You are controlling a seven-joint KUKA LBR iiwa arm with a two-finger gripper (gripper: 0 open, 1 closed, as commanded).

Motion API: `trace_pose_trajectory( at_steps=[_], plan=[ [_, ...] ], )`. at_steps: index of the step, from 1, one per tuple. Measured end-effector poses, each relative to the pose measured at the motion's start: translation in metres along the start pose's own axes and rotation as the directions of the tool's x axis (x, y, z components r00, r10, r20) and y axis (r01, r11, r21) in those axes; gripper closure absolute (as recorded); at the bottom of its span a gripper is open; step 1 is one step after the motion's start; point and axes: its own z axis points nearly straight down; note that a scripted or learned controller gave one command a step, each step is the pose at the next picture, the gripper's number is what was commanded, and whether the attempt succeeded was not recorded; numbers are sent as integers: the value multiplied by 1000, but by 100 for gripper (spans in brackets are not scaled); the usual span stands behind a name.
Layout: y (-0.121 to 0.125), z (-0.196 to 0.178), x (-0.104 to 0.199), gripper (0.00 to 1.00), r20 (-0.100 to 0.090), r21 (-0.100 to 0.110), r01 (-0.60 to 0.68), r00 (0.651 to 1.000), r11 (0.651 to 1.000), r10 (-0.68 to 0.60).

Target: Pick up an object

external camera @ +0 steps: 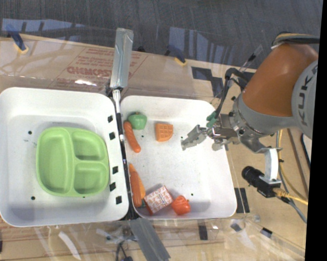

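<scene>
Reaching in from the right, the gripper point(192, 138) hangs over the right-hand part of the right bin point(221, 184), with nothing visible between its fingers; whether they are spread or closed cannot be told from this slanted look.

Nearest to it lies an orange waffle-like piece point(163, 131), just to its left and well apart from the fingertips. Farther left sit a green round toy point(137, 121) and, touching or almost touching it, an orange carrot point(132, 137) lying at a slant close to the bin's left wall. Below and to the left of the gripper, along the near wall, three things crowd together: a second orange carrot point(136, 188) against the left wall, a red-and-white packet point(158, 199) beside it, and a small red-orange pepper-like toy point(181, 205) touching the packet's right side.

Directly beneath the gripper and down toward the near right corner the white floor of the bin is bare, giving open room there. The waffle piece stands free on all sides, while both carrots hug the left wall and the near cluster is pressed close to the near rim.

Far to the gripper's left, past the black-clipped divide, the left bin point(13, 116) holds a green sectioned tray point(72, 161).
</scene>
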Motion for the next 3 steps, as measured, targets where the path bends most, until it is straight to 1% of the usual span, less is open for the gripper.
trace_pose_trajectory(
  at_steps=[1, 2, 3],
  plan=[
    [47, 93, 81, 0, 0, 3, 153, 988, 988, -153],
    [40, 56, 57, 0, 2, -3, 93, 996, 996, -93],
    [2, 92, 101, 0, 1, 0, 177, 984, 984, -177]
  ],
)
